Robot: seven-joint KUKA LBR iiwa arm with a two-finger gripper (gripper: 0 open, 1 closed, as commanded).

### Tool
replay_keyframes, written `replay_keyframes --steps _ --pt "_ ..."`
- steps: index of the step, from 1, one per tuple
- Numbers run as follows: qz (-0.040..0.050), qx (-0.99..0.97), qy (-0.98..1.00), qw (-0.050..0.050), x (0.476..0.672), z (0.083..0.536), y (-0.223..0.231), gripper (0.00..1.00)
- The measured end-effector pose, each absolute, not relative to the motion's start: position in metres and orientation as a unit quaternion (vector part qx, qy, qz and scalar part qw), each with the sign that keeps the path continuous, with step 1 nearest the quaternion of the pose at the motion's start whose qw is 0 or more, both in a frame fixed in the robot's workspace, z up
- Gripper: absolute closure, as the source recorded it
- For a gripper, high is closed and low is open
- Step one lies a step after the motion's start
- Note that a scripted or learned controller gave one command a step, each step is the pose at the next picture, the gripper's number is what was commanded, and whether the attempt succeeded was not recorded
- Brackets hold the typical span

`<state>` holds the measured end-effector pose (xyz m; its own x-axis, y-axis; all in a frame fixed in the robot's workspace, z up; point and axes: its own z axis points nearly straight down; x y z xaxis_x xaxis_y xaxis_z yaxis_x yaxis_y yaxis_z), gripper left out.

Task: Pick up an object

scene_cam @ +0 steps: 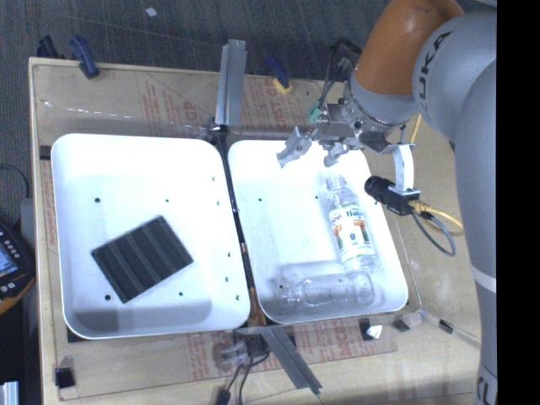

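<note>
The pincer [314, 148] hovers over the far end of the right bin [253, 226], fingers spread with nothing between them. Just beneath and toward the near side lies the labelled bottle [350, 226], on its side along the bin's right wall, cap end pointing up toward the pincer. Across the near end lies a clear bottle [329, 289], hard to pick out against the white floor. Over in the left bin [67, 226] there's a dark ribbed slab [142, 257], flat and well apart from the action. The labelled bottle looks the likeliest target: light, probably empty plastic, stiff enough to squeeze but smooth and round, so it could roll or squirt out of a pinch. Best bet, I'd say, is across the body near the label's middle, jaws straddling the narrow width. The neck is slimmer but sits off balance. The wall right beside it leaves little room for one finger.
</note>
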<state>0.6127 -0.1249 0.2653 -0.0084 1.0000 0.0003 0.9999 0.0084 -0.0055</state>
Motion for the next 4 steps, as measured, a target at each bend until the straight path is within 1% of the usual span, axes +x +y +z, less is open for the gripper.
replay_keyframes --steps 1,2,3,4 --pt "0.0024 -0.702 -0.712 0.003 0.613 0.275 -0.124 1.0" --pt "0.003 -0.701 -0.713 0.004 0.613 0.284 -0.123 1.0" --pt "0.0031 -0.701 -0.713 0.004 0.613 0.284 -0.123 0.0" --pt "0.0026 -0.776 -0.631 0.003 0.635 0.232 -0.119 0.0"
